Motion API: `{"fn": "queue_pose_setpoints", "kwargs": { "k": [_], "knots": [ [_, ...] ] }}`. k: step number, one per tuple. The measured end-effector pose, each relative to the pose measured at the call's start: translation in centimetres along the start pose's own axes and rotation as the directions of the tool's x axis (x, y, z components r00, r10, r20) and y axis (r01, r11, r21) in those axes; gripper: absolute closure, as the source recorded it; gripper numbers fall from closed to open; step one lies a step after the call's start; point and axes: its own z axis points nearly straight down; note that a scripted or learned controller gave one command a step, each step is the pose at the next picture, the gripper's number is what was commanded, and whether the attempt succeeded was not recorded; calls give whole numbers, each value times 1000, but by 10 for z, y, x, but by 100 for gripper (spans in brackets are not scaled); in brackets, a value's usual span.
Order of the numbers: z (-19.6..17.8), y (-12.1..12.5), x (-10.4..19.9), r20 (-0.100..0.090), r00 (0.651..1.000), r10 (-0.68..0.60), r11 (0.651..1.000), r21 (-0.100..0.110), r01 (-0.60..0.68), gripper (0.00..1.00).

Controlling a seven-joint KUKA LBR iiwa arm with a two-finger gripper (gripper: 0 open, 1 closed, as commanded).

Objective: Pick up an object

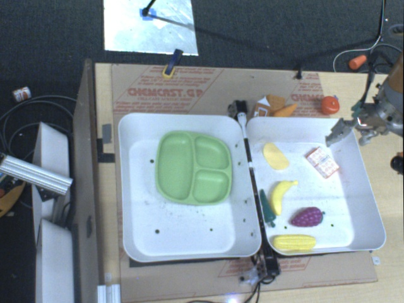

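The arm reaches in at the far right, its gripper [353,130] hovering over the right bin's [369,197] far corner, fingers apart and empty, near a red-patterned packet [322,162]; cardboard [165,91] reads "CHEMCAST GP".

Both bins [183,122] are seen to be of smooth white plastic with a slight sheen. The green tray [192,167] is moulded in matt plastic. The banana [281,195], grapes [307,217], corn [293,242] and pale yellow piece [275,156] are finished in glossy plastic. The bench [208,87] is covered with matt brown cardboard, printed in red. The sheet [150,17] on the rough dark carpet [50,36] is shown as shiny, crinkled foil. The gripper [351,129] is made of dull grey metal.
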Motion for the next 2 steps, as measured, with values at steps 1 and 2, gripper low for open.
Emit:
{"fn": "queue_pose_setpoints", "kwargs": {
  "k": [1,2],
  "knots": [
    [77,-31,65,-4,1000,-4,1000,7,4,0],
    [151,-52,105,-3,1000,-3,1000,5,3,0]
  ]
}}
